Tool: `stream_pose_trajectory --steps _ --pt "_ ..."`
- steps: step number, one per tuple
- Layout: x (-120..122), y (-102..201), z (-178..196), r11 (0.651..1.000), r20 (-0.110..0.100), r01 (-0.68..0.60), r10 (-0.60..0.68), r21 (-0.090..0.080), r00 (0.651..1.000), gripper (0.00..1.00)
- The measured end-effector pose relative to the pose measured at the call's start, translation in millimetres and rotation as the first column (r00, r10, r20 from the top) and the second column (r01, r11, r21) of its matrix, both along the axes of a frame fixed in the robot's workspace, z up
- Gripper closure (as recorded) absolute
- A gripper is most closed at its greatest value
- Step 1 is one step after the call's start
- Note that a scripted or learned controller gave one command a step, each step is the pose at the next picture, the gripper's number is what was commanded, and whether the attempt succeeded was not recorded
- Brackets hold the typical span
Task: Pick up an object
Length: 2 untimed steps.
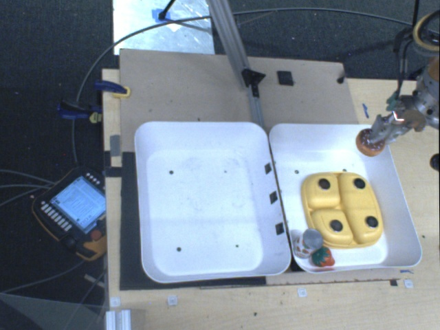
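1. The hand point(377, 137) sits over the far right rim of the right bin point(330, 146). A small round brownish object point(368, 145) is at its tip; whether the hand is open or closed on it cannot be told.
2. The yellow four-section tray point(342, 209) lies in the right bin's middle, nearer the front, with open white floor on its far side and left.
3. A small grey piece point(312, 238) and a red-and-green piece point(322, 256) sit in the near left corner of the right bin, just beside the tray's near left edge.
4. The left bin point(201, 201) touches the right bin along a shared rim carrying three dark clips.
5. The bins rest on a tan desk point(185, 84) with a dark mat under the near edge.
6. A handheld controller point(74, 208) with a lit screen lies on the dark floor to the left, well apart from the bins. Cables run across the floor.
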<state>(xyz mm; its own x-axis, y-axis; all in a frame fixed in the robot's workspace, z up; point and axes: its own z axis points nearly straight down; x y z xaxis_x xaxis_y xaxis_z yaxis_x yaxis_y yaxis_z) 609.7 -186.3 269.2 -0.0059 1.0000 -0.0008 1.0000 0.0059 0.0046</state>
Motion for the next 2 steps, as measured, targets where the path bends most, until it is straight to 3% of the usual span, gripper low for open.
stream_pose_trajectory --steps 2 --pt "-15.0 110.6 -10.4 1.000 -0.004 -0.004 0.004 0.002 1.000 1.00"
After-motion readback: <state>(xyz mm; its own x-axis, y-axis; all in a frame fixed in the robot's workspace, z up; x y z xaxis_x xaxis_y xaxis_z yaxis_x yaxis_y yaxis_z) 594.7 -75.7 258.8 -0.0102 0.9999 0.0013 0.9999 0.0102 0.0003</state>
